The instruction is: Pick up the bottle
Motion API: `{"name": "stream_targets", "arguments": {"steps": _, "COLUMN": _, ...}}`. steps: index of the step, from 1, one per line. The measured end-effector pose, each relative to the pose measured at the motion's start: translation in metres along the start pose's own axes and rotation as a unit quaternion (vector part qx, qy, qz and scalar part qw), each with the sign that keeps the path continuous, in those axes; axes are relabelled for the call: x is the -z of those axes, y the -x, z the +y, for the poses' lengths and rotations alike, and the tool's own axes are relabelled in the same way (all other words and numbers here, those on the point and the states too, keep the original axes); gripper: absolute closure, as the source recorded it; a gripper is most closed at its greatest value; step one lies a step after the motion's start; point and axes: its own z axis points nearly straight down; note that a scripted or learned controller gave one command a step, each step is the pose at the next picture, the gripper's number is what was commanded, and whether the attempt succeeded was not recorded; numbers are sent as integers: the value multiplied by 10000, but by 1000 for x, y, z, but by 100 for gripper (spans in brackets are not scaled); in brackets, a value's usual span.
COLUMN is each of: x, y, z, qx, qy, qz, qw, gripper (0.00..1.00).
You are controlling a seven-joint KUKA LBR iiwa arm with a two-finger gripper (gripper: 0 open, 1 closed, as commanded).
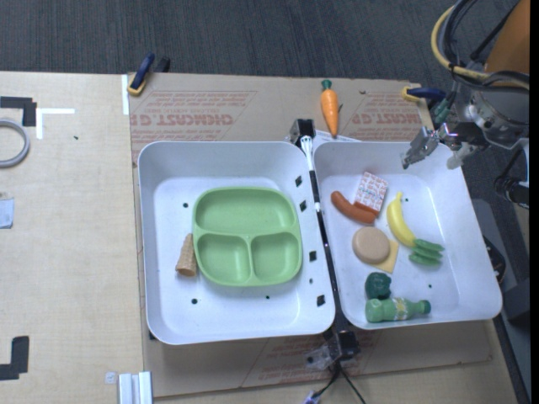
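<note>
Arm [497, 32] cut off at my right frame edge, gripper [434, 146] fingertips too small for me to read, snack packet [370, 192] print illegible, grey ring [10, 144] clipped at left edge, clamp [337, 348] partly under bin rim [244, 337].

On my feed the left white bin [160, 310] holds a green three-compartment plastic tray [248, 236] with a tan ice-cream cone toy [186, 256] just beside its left edge. In the right white bin [472, 225] I see a red sausage [354, 208], a red-and-white snack packet [370, 191], a yellow banana [398, 220], a round tan bun [370, 245], green pea pods [426, 252] and a dark green broccoli [377, 285]. An orange toy carrot [328, 106] lies on the cardboard behind the bins.
</note>
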Motion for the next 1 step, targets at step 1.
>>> {"name": "stream_targets", "arguments": {"steps": 1, "x": 10, "y": 0, "z": 0, "qx": 11, "qy": 5, "qz": -7, "qw": 10000, "gripper": 100}}
